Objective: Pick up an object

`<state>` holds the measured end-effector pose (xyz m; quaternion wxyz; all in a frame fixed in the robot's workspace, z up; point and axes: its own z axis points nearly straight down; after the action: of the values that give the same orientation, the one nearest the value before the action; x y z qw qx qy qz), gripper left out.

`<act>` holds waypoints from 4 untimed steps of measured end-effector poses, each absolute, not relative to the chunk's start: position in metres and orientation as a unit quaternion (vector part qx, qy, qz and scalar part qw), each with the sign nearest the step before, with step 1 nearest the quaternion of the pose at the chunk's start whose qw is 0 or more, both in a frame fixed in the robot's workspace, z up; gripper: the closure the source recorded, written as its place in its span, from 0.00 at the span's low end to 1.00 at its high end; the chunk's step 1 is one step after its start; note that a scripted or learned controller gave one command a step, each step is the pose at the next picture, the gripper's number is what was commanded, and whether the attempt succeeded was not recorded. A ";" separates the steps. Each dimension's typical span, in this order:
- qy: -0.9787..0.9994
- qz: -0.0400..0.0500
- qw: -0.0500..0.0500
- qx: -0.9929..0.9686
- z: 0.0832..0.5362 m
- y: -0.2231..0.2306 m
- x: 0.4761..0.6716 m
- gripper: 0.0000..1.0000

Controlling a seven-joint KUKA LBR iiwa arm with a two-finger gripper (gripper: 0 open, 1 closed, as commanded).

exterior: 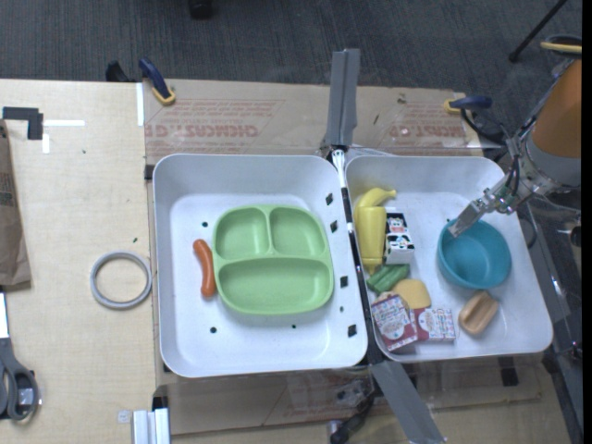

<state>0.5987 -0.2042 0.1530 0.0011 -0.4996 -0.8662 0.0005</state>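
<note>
The tabletop [74, 183] carries two white bins side by side: the left bin [176, 276] and the right bin [527, 331]. Left of them a roll of tape [121, 278] lies flat, and scissors [17, 388] rest at the near left edge.

You're looking down on a pale wooden bench [74, 192] against dark grey carpet [277, 12]. A cardboard sheet [240, 123] lies under the bins, pinned by blue clamps [157, 80]. A roll of tape [121, 278] rests at left, with scissors [17, 387] near your lower-left corner.
</note>
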 end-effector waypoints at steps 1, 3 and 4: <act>-0.850 -0.001 0.000 -0.527 0.092 -0.220 0.643 0.00; -0.843 0.000 -0.001 -0.538 0.092 -0.215 0.609 0.00; -0.842 -0.001 -0.002 -0.539 0.103 -0.215 0.610 1.00</act>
<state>0.6104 -0.2154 0.1026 -0.0022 -0.5391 -0.8422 -0.0007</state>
